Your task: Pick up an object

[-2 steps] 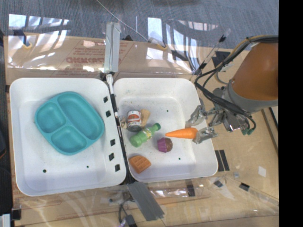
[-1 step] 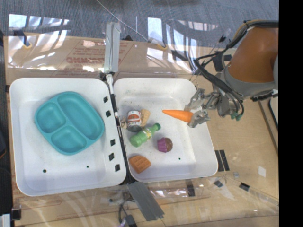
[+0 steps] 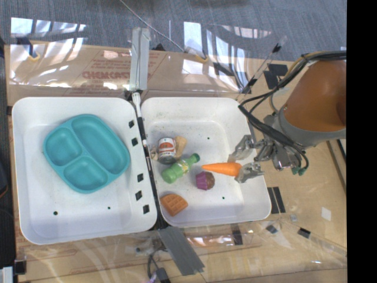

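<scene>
The claw [image 3: 242, 160] stands open around the thick right end of the carrot [image 3: 222, 168] in the right bin [image 3: 253, 200]; it looks light, rigid, smooth, best pinched mid-body.

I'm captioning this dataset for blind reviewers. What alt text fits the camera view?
The arm's tool sits at the right bin's right side, with the thick end of an orange carrot between its open fingers. Nearby lie a purple item, green bottle, small can and waffle; the left bin holds a teal divided plate.
</scene>
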`<state>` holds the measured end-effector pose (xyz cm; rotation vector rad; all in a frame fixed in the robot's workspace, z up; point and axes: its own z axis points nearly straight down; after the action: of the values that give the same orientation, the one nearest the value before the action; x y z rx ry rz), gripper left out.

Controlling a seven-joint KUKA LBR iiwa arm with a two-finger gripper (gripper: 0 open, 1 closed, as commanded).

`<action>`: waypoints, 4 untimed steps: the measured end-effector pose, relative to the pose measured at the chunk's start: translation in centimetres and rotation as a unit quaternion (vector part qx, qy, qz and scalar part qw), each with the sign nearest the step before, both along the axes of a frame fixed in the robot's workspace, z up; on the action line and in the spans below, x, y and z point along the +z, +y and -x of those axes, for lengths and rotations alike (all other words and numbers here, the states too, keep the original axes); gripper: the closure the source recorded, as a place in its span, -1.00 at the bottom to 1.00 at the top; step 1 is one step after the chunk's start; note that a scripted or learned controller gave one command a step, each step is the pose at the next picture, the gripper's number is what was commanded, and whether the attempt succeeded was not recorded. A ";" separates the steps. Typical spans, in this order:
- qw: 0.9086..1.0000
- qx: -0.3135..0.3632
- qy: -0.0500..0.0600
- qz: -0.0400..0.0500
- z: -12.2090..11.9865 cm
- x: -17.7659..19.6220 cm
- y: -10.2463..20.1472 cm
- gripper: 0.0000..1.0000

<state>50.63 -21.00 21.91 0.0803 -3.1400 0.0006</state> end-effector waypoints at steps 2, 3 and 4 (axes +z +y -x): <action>0.989 -0.148 0.000 0.000 2.1 -0.4 0.0 1.00; 0.999 -0.036 -0.002 0.000 1.1 1.0 0.1 1.00; 0.970 -0.245 -0.002 0.000 -1.4 4.4 0.0 1.00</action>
<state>52.01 -21.02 26.29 -0.6917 -3.0679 0.0018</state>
